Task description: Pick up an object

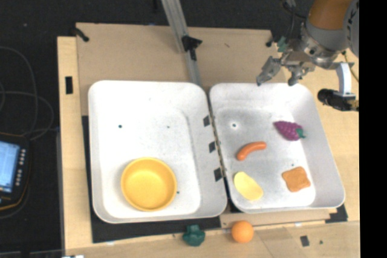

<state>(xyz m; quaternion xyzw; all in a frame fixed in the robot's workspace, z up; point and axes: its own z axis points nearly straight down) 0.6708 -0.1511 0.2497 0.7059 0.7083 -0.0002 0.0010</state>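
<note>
Gripper [280, 76] hung over the far rim of the right bin [314, 103], fingers spread apart with nothing between them. Arm reached in from the right, orange band above the wrist visible.

Candidate objects, all in the right bin: purple grape-like piece [288, 129] nearest the gripper, toward the far right; orange sausage-shaped piece [250, 150] near the bin's middle; yellow oval piece [247, 185] at the near left; brown square piece [295, 179] at the near right. The pieces lay well apart from each other. Left bin [103, 99] held a yellow bowl [149, 183] in its near half. On the counter [133, 45] in front of the bins sat an orange ball [242, 231] and a small green object [193, 235].

Judgement: no grasp begun yet; the gripper sat high and back from every piece.

Risks from here:
- Descent from this spot would likely meet the bin rim or bare floor, not an object.
- The sausage piece is rounded and could roll away if the fingers closed off-centre.
- The yellow and brown pieces look low and flat; the fingers could close above them, or scrape the bin floor.
</note>
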